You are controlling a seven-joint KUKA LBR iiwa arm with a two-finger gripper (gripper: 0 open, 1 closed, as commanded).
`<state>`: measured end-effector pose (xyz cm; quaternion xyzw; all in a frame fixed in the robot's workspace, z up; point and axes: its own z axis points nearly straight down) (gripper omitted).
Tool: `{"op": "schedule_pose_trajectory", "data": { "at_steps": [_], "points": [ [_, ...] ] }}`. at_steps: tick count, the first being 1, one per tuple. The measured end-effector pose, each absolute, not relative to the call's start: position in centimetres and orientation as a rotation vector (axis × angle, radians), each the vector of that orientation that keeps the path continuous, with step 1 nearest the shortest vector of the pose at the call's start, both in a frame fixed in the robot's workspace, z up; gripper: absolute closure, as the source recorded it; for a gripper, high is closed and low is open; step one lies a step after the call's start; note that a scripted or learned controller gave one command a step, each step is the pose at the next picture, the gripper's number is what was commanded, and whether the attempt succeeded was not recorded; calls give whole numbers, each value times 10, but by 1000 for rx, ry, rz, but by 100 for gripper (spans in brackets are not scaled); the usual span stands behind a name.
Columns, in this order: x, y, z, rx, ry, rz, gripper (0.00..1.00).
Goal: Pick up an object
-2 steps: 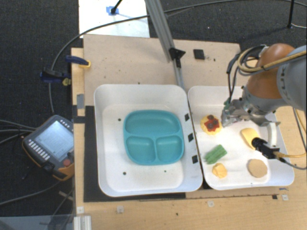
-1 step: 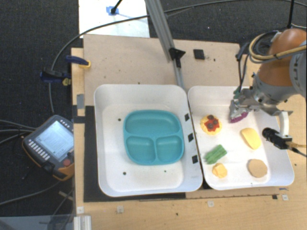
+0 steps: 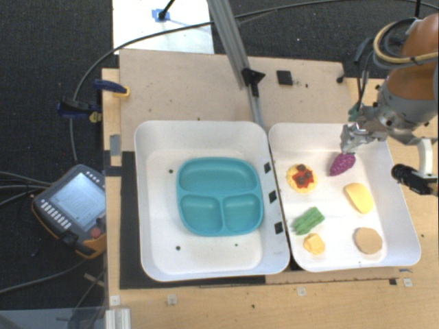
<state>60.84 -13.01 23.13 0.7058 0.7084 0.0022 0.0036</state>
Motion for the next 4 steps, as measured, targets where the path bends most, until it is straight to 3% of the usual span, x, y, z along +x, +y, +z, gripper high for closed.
{"op": "schedule_pose_trajectory", "data": {
  "at_steps": [1, 4],
  "points": [
    [610, -130, 281, 2212, 2222, 6, 100],
    [652, 31, 245, 2209, 2231, 6, 100]
  ]
}}
